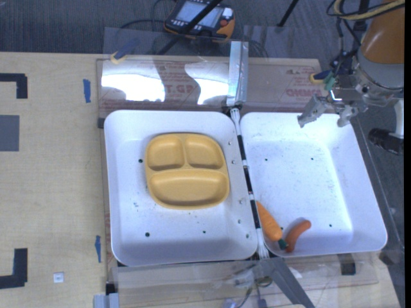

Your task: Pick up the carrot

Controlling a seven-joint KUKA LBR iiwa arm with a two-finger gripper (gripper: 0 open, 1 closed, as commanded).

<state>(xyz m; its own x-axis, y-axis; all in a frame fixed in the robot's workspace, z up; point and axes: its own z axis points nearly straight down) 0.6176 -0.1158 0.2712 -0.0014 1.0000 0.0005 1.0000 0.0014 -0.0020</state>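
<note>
The carrot [266, 219] is a small orange cone with a green end. It lies in the right bin [334, 172] at the near left corner, against the wall between the two bins. My gripper [325, 117] hangs over the far right part of that bin, well away from the carrot. Its two fingers are spread apart with nothing between them.
A curved brownish-orange sausage-like piece [297, 231] lies right beside the carrot, touching its green end. A yellow divided plate [186, 170] sits in the middle of the left bin [122, 191]. A handheld controller [198, 16] and cables lie behind the bins.
</note>
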